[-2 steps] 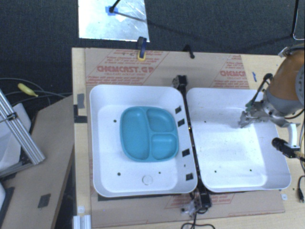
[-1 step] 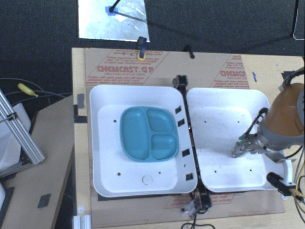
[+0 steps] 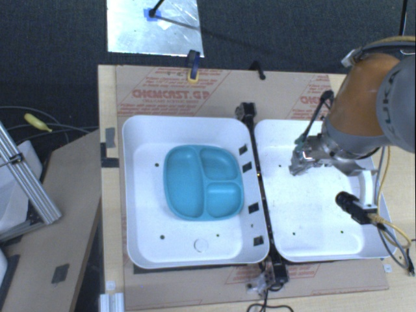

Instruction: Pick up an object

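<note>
- Pincer (image 3: 300, 161) low over the right bin (image 3: 325, 239), near its upper left part; open or closed, cannot tell.
- Blue divided plate (image 3: 201, 181) flat in the middle of the left bin (image 3: 146, 233), well apart from the pincer.
- Both bins side by side on the desk (image 3: 169, 90).

Blue divided plate (image 3: 200, 181): smooth plastic, soft sheen. Two white bins (image 3: 146, 142): matt plastic, lightly speckled. Worktop (image 3: 214, 86): printed brown cardboard, dull. Sheet (image 3: 155, 18) beyond its far edge: shiny crinkled foil. My claw (image 3: 300, 163): bare grey metal; my arm (image 3: 364, 103): glossy orange shell.
</note>
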Tool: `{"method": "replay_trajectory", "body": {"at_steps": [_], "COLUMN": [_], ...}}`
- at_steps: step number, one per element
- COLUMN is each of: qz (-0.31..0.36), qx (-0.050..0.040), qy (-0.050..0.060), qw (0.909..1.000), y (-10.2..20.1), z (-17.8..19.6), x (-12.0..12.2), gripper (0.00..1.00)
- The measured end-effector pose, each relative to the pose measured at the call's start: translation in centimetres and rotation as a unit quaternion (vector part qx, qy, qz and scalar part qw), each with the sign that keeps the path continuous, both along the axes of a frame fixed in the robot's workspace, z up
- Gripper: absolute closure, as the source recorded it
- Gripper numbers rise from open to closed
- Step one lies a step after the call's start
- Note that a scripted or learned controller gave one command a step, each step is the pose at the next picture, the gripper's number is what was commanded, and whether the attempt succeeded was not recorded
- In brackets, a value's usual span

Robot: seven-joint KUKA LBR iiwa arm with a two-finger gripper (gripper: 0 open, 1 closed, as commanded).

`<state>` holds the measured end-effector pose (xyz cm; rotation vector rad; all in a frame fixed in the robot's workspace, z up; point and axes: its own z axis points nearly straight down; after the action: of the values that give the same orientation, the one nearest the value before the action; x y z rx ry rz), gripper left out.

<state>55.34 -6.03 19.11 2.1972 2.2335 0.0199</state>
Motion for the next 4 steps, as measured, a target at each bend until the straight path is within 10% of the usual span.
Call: {"method": "replay_trajectory", "body": {"at_steps": [1,2,3,4], "qz": [-0.002,0.000,-0.003,-0.006], "qx": [0.0004,0.0005,0.0016,0.0013], "qy": [0.000,0.007,0.002,-0.001], "qw": [1.0000,1.0000,1.0000,1.0000], "y": [5.0,17.8,21.9,18.3], "z": [12.3,9.9,20.2,33.0], "x": [-5.4,-5.3,-6.7,-6.6], "gripper": [1.00,1.00,1.00,1.00]}}
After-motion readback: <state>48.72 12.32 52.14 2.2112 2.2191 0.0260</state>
